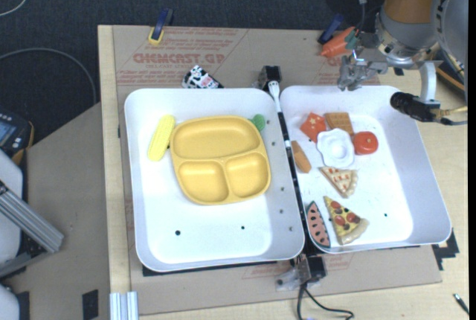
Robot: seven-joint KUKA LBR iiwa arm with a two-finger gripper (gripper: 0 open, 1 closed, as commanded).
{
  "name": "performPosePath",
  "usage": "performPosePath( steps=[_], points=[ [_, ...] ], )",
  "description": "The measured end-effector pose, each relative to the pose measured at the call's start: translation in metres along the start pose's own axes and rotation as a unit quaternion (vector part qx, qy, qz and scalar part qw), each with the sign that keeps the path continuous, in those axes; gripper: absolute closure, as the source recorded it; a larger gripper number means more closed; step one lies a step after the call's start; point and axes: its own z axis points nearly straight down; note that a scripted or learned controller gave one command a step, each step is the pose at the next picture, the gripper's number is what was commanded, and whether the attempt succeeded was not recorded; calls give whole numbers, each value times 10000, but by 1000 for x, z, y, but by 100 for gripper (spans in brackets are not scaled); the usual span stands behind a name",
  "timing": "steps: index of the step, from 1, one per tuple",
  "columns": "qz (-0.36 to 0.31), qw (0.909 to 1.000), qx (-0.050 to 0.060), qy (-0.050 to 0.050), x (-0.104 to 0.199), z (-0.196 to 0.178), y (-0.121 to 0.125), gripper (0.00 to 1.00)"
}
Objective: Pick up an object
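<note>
While tool hovers above right bin's far rim, fried egg inside

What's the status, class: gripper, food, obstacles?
Gripper above right bin's far rim, holding nothing. Toy foods untouched, fried egg central. Nothing blocking.

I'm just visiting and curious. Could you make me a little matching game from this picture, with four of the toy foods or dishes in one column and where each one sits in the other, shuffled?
Things:
1. yellow divided plate
2. toy corn cob
3. toy fried egg
4. toy watermelon slice

Places:
A. near corner of the right bin, next to the pizza slice
B. middle of the left bin
C. left bin, beside the plate's left edge
D. right bin, between a red piece and a tomato

Pairs: 1-B, 2-C, 3-D, 4-A
</note>
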Motion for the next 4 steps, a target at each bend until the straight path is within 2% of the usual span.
performPosePath(
  steps=[1,2,3,4],
  points=[
    [1,10000,8,1,0,-22,1,100],
    [5,10000,65,17,24,-11,-45,100],
    [7,10000,52,16,35,-29,-73,100],
    [9,10000,50,13,35,-26,-71,100]
  ],
)
